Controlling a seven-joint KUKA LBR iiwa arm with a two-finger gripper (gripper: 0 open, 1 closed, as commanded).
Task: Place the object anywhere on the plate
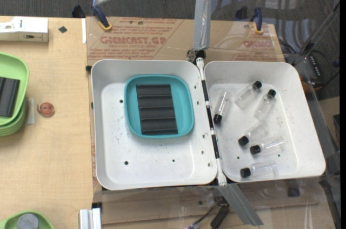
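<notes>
Legible text: red print on the cardboard sheet behind the two bins. Left block reads approx. "GHMCAST" plus further chars., partly unclear. A second red block, at the sheet's right end by the orange clamp, is too blurred to read. White box at top left: dark markings, not legible.

High slanted view over bins

A teal plate with a dark ridged insert sits in the left bin — at three o'clock, the right bin holds six black-capped vials.
</notes>
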